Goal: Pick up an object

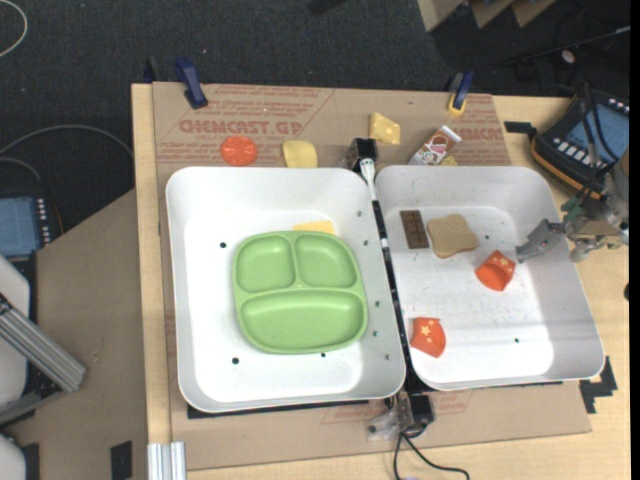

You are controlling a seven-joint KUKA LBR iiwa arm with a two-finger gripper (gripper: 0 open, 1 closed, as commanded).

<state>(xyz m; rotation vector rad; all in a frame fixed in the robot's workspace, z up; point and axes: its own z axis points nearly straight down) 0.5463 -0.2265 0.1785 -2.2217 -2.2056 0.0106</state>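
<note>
Right now the gripper (543, 236) sits low over the right bin (560, 348), near that bin's right wall, with the arm reaching in from the right edge of the camera view. Whether its jaws are apart or closed cannot be told from this angle; nothing can be made out between them. The nearest candidate is the orange block (496, 271), lying on the bin floor just beside the gripper's tip, toward the left and slightly nearer the camera. It looks tilted, with one corner pointing toward the gripper, so its longer side seems to run on a diagonal across the bin. Farther left, well apart from the gripper, lie a tan bread slice (452, 235) with a brown chocolate bar (411, 228) touching its left edge, and a red block (428, 337) close to the bin's near-left corner. The left bin (195, 268) holds a green divided plate (298, 292). Judging from this, the coming move probably turns on a short shift leftward and down onto the orange block.
</note>
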